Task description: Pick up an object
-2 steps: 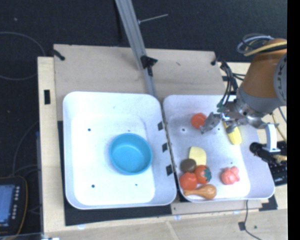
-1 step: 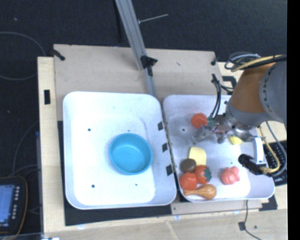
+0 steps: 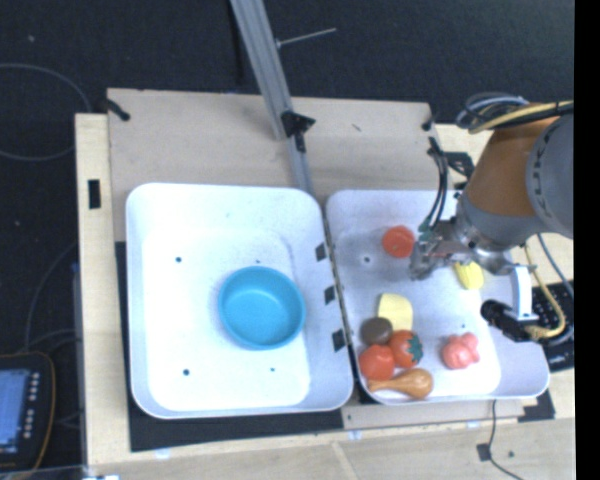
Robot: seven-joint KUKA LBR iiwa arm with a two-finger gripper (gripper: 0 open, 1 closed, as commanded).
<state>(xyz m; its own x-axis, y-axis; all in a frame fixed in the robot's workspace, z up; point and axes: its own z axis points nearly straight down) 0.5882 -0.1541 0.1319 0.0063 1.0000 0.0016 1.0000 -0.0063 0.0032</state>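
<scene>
Camera view puts my gripper (image 3: 425, 258) low in the right bin (image 3: 360, 218), just right of the red ball (image 3: 398, 240); I cannot tell its jaw state. Closing here, I'd risk nudging the ball away.

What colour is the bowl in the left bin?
The bowl is light blue, seen clearly in the camera view.

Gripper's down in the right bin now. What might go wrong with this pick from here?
1. The gripper sits between the small round red-orange ball and the small yellow piece, so it may close on neither.
2. A sideways move could knock the ball away.
3. The toy foods crowded at the near edge, such as the tan gourd and red tomato, may shift together if nudged.
</scene>
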